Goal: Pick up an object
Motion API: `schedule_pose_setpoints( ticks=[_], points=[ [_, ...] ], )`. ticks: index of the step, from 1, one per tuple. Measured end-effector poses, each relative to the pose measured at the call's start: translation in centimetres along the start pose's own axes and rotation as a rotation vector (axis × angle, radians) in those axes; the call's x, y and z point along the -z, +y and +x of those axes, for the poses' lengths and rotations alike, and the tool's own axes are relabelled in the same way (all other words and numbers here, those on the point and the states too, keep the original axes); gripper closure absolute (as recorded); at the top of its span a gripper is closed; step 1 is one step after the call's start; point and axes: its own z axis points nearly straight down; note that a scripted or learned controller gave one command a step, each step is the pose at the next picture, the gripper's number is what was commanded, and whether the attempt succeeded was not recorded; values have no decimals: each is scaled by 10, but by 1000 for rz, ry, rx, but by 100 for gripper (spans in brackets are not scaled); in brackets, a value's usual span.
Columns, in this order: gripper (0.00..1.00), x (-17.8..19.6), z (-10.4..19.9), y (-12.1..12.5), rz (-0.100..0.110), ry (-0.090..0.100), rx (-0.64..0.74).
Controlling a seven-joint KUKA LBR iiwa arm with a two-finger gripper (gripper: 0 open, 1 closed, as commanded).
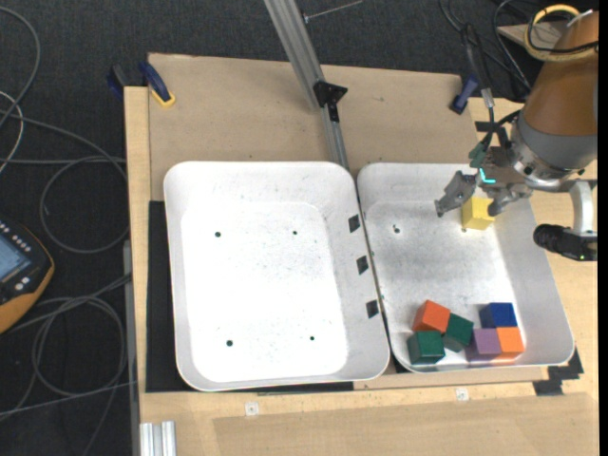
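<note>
My gripper (477, 200) hangs over the back part of the right bin (532, 264), reaching in from the right. A yellow block (478, 214) sits between its two fingers, and the fingers are closed against its sides. The block appears raised off the bin floor. A cluster of blocks lies at the bin's front: an orange block (435, 315), a green block (461, 331), a dark green block (427, 348), a purple block (486, 342), a blue block (498, 313) and another orange block (511, 340).
The left bin (180, 255) lies beside the right one, with black clips (361, 264) along the shared rim. A slanted metal pole (304, 55) rises from the bench behind the bins. Blue clamps (157, 85) sit at the back corners.
</note>
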Motion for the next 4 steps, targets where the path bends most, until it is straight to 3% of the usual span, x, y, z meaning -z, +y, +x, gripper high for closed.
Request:
schedule_pose_setpoints(
  ticks=[2,3,4],
  points=[
    [0,-101,-5,-11,5,0,-1],
    [0,-118,-5,-11,2,0,-1],
    [100,-106,-4,-10,-3,0,0]
  ],
)
